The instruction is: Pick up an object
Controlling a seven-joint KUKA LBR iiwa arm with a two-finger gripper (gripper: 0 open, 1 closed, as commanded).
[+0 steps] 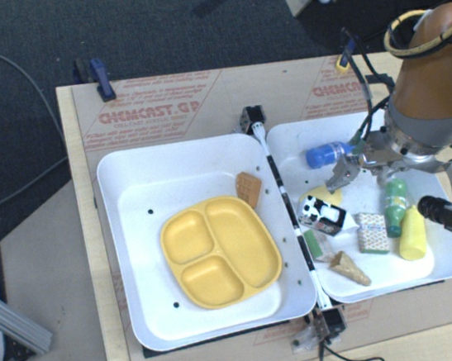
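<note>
pincer (348,168) hangs over right bin (340,280), fingers spread and holding nothing, beside blue bottle (323,154); yellow tray (220,251) in left bin (137,230).

Left bin (133,230) holds a yellow divided tray (219,251) and a waffle-like piece (249,187). Right bin (447,265) holds a blue bottle (325,154), green bottle (396,206), yellow item (412,234) and cone (348,267). Tool (350,170) hangs over it.

The grey-and-orange arm (431,63) is cut off by the right picture edge. Its wrist hides the top of the green plastic bottle (396,206) just below the pincer (349,168). The pincer's fingertips blur together against the white right bin (341,284).
</note>
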